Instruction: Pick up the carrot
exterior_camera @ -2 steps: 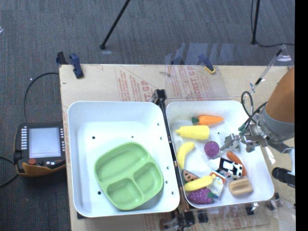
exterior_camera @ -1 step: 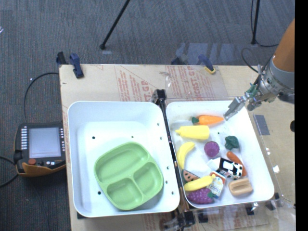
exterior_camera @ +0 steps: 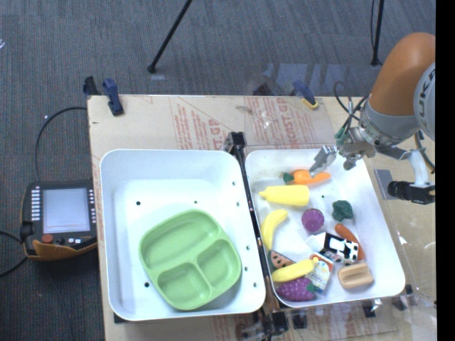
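Grey carpet surrounds the worktop; the carrot lies at the right bin's far edge, just above the corn. My tool hovers just beside it, fingers spread, holding nothing — I'd straddle the orange body, clear of the corn, before closing.

Two white bins sit side by side: the left bin carries one green tray with three compartments. The right bin carries one carrot, one corn cob, two bananas, one purple onion, one broccoli, one sausage, one bun, one bunch of grapes and one watermelon slice. One black-and-white carton and one small packet lie there too.
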`<state>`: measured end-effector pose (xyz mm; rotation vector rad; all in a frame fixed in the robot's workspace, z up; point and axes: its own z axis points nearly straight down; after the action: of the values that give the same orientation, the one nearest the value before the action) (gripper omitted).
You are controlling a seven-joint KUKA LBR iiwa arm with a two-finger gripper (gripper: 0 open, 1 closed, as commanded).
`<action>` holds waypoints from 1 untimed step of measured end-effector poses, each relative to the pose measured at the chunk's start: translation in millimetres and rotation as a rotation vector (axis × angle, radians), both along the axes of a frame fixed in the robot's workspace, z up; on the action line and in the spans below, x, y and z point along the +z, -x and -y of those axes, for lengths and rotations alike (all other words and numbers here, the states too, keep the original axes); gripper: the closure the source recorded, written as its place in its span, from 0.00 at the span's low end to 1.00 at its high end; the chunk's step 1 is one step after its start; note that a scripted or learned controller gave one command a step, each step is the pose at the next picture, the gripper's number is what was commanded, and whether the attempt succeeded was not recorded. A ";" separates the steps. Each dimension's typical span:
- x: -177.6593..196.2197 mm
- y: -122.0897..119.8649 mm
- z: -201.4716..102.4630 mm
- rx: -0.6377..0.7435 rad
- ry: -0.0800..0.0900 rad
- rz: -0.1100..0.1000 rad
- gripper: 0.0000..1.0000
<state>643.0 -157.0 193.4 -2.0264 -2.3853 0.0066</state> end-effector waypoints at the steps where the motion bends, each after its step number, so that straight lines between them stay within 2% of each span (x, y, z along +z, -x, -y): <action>1: -108.4 0.0 -1.7 -0.281 0.003 0.005 0.00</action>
<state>642.9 -155.3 85.0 -2.3446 -2.0811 0.0020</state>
